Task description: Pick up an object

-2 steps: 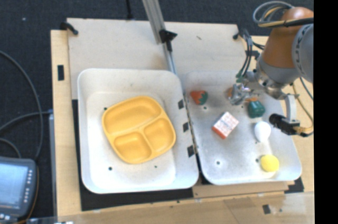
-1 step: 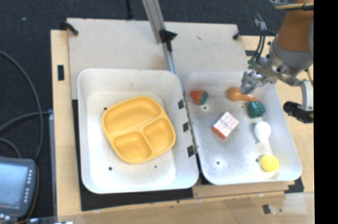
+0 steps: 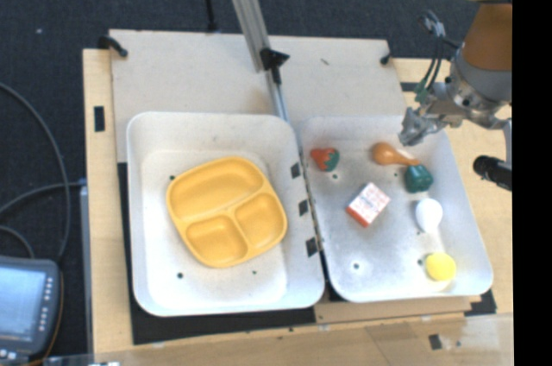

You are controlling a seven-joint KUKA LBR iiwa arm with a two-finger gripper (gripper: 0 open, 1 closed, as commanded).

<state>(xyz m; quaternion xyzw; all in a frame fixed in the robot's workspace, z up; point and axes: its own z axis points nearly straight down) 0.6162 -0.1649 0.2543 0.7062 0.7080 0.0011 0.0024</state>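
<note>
The right bin (image 3: 379, 269) holds several small objects: a red and green strawberry-like toy (image 3: 324, 158), an orange pear-shaped toy (image 3: 392, 154), a dark green piece (image 3: 418, 178), a red and white box (image 3: 368, 205), a white egg-like object (image 3: 428, 214) and a yellow ball (image 3: 440, 267). My gripper (image 3: 414, 131) hangs over the bin's far right part, just above and to the right of the orange toy. Nothing shows between its fingers.
The left bin (image 3: 155, 269) carries a yellow three-compartment tray (image 3: 226, 211). A slanted aluminium pole (image 3: 246, 2) rises behind the bins, with its base near the gap between them. A screen (image 3: 26, 299) sits at the lower left, off the bench.
</note>
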